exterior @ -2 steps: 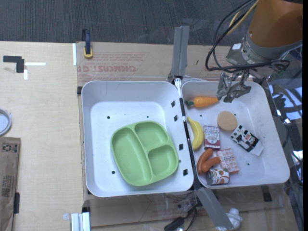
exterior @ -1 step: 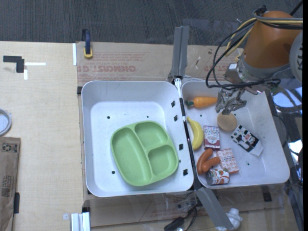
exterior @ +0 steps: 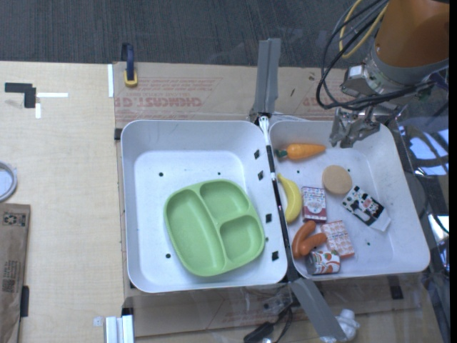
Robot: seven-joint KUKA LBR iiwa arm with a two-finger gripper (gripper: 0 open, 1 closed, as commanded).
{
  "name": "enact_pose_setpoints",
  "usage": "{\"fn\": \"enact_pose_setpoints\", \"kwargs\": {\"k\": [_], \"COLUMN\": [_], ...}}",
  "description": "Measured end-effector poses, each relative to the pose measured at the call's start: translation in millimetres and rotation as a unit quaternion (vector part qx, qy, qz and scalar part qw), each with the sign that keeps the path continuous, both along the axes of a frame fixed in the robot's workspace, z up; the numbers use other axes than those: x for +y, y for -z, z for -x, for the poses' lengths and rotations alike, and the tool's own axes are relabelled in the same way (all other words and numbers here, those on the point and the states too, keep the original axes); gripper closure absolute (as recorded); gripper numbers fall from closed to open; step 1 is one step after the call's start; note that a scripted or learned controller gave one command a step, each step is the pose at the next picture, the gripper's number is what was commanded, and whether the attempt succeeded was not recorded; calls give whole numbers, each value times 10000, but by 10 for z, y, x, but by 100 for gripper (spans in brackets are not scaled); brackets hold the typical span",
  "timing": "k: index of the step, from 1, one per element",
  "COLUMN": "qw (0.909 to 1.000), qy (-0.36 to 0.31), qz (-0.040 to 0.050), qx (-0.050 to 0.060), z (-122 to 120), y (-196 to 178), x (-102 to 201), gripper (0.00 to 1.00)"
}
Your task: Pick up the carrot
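Camera view: green plate [exterior: 214, 227] lies left of the carrot [exterior: 303, 151], in the left bin [exterior: 139, 191]. Carrot is orange, tapered, green-tipped, lying flat at the right bin's [exterior: 400, 213] far left. Gripper [exterior: 351, 129] hovers just right of it; jaw state cannot be told. Bench [exterior: 57, 156] is pale wood.

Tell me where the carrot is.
The carrot lies at the right bin's far left corner, above the banana, left of the tool.

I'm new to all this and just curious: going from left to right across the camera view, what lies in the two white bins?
Green divided plate → banana → round biscuit → black-and-white packet, with the gripper above the right bin's far corner.
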State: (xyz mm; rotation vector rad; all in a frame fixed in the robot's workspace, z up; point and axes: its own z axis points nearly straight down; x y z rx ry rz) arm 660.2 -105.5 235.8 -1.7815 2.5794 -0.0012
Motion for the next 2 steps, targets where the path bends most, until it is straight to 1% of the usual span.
{"fn": "enact_pose_setpoints", "kwargs": {"k": [1,2], "qw": [10000,9998], "qy": [0,-176], "qz": [-1,-1], "qx": [4,14], "z": [2,203], "y": [4,-48], "x": [-2,-39], "gripper": [0,0]}}
